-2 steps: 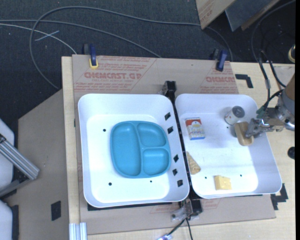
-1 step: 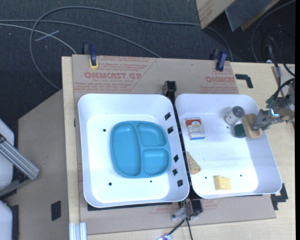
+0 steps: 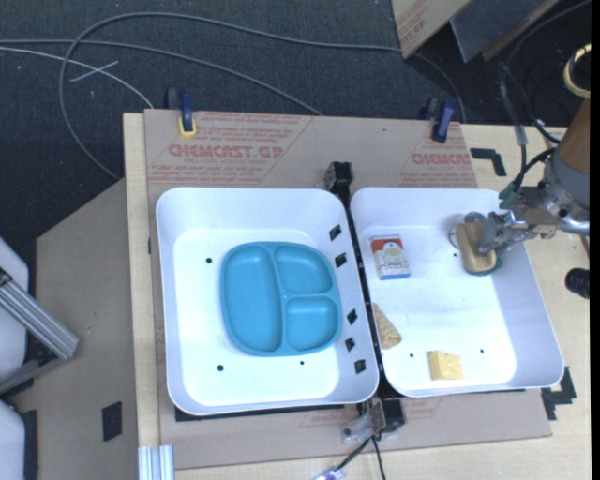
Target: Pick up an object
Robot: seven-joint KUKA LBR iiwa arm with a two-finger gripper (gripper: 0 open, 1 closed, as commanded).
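My gripper (image 3: 476,246) reaches in from the right and hangs low over the upper right part of the right bin (image 3: 525,323). A tan, rounded object (image 3: 482,262) shows just beneath it, partly hidden by the gripper. A small red, white and blue box (image 3: 390,257) lies left of the gripper. Near the bin's front lies a yellow block (image 3: 445,365). A tan wedge (image 3: 385,326) rests against the bin's left wall.
The left bin (image 3: 187,234) holds a blue divided plate (image 3: 280,297). Black clips run along the divider (image 3: 349,281) between the bins. Cables trail over the dark floor behind the bench, and a cardboard box (image 3: 427,21) stands at the top right.
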